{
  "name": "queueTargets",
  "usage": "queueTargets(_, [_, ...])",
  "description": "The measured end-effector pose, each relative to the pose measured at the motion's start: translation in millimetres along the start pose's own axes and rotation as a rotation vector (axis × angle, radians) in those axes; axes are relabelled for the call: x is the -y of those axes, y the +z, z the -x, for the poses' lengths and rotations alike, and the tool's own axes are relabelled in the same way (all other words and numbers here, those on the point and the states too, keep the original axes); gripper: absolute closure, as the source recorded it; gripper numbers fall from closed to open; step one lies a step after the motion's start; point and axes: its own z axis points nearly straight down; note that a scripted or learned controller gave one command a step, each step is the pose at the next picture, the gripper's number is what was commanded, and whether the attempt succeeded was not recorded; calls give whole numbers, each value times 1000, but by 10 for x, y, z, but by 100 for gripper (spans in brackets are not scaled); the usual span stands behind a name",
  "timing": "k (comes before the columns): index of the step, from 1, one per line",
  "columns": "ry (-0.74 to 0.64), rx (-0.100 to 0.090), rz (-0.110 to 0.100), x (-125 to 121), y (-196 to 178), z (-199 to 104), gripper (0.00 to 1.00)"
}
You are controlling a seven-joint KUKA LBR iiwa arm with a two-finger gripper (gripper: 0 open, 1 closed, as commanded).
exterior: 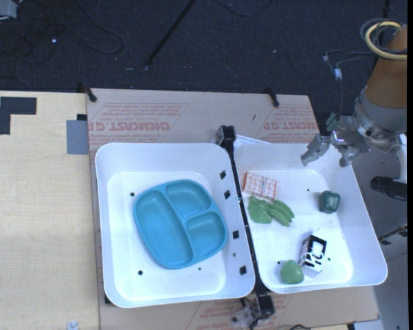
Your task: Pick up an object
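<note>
Camera view is looking down on two white bins sitting side by side on the surface, and the black divider where they meet is serving as the landmark here. Left of the divider, the left bin is holding a blue sectioned plate, lying flat and touching nothing else. Just right of the divider, the right bin is carrying the loose items: a small orange-and-white packet near its upper part, and a green leafy piece just below the packet, its long axis running roughly across the bin, away from the divider. Further right and lower, a round green ball is lying against a black-and-white box. Further right again and higher, a small dark green pepper-like piece is sitting alone near the bin's far wall.

The end effector is hanging over the upper right rim of the right bin, well right of the divider, with its two fingers spread apart and nothing between them. The dark green piece is the nearest candidate, lying just below the end effector and standing apart from its neighbours, so a short descent toward it looks like the likeliest pick.
</note>
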Motion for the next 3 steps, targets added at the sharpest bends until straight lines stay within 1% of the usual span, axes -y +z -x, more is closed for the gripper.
queueTargets(1, [-2, -1, -4, -89, 579, -28, 0])
queueTargets(3, [1, -1, -4, -50, 1450, -19, 0])
